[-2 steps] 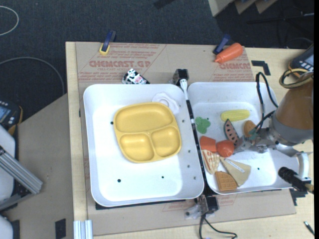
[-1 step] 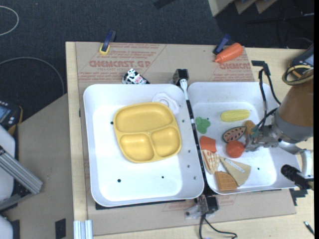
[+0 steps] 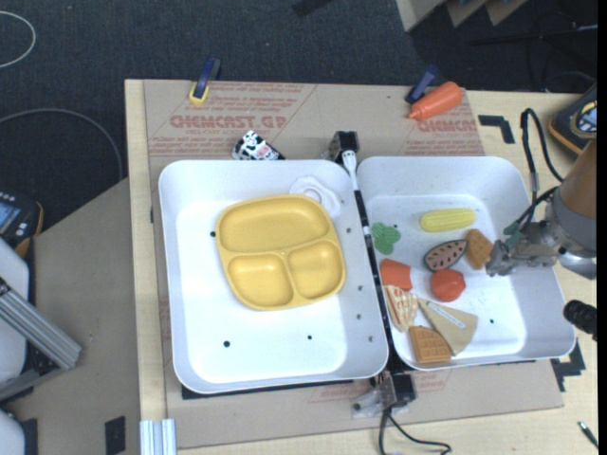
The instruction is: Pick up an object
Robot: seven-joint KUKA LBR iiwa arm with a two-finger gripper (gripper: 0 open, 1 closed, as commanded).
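Beside one yellow tray (image 3: 281,251), the right bin (image 3: 507,297) holds perhaps eight foods.

Yellow divided tray (image 3: 280,251) in left bin (image 3: 190,282); toy foods fill right bin (image 3: 503,183); hand (image 3: 500,263) low beside brown piece (image 3: 479,248).

A yellow divided tray (image 3: 281,251) lies in the left white bin (image 3: 190,282). The right white bin (image 3: 531,320) holds a yellow corn cob (image 3: 447,220), a red tomato (image 3: 448,284) and a green piece (image 3: 385,237) (leafy-looking). A black-and-white spotted toy (image 3: 254,147) sits by the tan bench's (image 3: 142,159) far edge.
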